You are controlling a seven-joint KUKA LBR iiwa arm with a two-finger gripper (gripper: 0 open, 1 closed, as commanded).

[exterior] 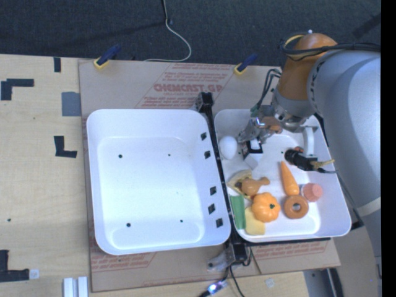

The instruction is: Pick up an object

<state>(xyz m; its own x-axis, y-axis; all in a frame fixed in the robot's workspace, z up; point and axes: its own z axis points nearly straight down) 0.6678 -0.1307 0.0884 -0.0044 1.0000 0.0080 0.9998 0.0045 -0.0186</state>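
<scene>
My gripper hangs low over the back left part of the right bin, open, with nothing between its fingers. A white egg lies just left of it, close to the bin's left wall. In front of the gripper lie a tan chicken leg, an orange pumpkin, a carrot, a brown donut and a pink round piece.
A green piece and a yellow piece lie at the right bin's front left corner. The left bin sits beside it, with a black divider between the two. The grey arm covers the right side.
</scene>
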